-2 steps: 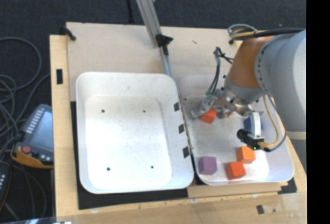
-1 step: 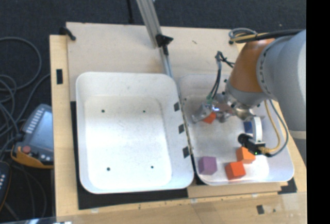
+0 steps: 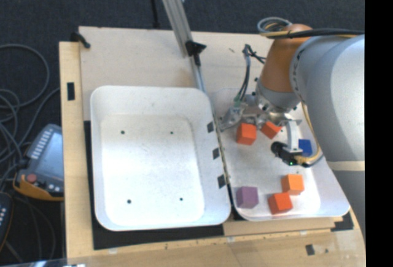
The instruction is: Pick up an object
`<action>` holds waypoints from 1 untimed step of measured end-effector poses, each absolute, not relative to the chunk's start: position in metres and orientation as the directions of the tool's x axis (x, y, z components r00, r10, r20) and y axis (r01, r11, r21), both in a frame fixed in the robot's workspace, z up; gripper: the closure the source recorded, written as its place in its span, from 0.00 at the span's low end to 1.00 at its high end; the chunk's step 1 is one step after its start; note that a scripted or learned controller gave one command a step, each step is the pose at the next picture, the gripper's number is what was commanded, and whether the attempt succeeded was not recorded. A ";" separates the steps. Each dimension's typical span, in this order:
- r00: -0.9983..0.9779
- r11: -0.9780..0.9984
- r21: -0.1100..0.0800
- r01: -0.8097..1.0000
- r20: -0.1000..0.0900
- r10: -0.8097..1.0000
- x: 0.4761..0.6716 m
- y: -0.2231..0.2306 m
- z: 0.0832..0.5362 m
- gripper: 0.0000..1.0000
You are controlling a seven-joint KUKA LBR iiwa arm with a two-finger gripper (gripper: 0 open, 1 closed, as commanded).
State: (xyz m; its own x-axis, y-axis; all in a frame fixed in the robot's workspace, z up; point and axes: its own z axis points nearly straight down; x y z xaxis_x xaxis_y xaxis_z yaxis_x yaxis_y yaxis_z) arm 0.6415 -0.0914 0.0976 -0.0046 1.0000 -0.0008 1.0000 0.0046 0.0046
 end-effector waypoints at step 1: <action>0.001 -0.001 -0.001 1.000 -0.002 1.000 0.603 -0.092 0.097 0.00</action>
